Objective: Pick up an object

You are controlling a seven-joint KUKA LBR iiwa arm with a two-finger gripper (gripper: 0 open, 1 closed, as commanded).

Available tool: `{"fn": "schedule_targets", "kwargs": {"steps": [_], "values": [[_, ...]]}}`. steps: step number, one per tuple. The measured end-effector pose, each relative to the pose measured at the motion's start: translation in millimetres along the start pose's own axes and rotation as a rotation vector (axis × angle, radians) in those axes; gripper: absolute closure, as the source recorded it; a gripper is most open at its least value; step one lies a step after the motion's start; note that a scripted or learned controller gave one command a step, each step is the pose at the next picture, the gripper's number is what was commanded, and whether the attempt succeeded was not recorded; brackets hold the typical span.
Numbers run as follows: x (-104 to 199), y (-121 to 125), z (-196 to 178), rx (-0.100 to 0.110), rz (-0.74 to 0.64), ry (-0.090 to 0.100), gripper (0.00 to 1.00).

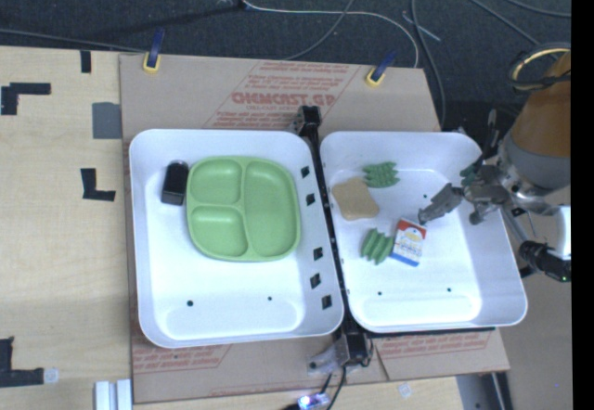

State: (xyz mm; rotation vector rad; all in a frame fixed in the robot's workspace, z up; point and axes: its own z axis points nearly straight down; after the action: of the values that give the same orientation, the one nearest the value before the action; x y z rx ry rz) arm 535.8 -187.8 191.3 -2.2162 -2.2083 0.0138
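Far left of the jaws (444, 204): black block (174, 183) touching green divided plate (244, 208) in the left bin (148, 213). Nearer, in the right bin (483, 297): tan piece (355, 199), green items (379, 174) and (375, 245), small carton (408, 242) just below-left of the jaws. Cannot tell whether jaws apart or together; nothing seen between them.

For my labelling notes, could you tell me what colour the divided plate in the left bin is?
Light green; the divided plate shows clearly in the camera view.
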Motion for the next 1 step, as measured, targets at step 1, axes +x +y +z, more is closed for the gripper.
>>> {"fn": "schedule_targets", "kwargs": {"steps": [1], "values": [[0.5, 3.2, -8.1, -0.014, -0.004, -0.003, 0.0]]}}
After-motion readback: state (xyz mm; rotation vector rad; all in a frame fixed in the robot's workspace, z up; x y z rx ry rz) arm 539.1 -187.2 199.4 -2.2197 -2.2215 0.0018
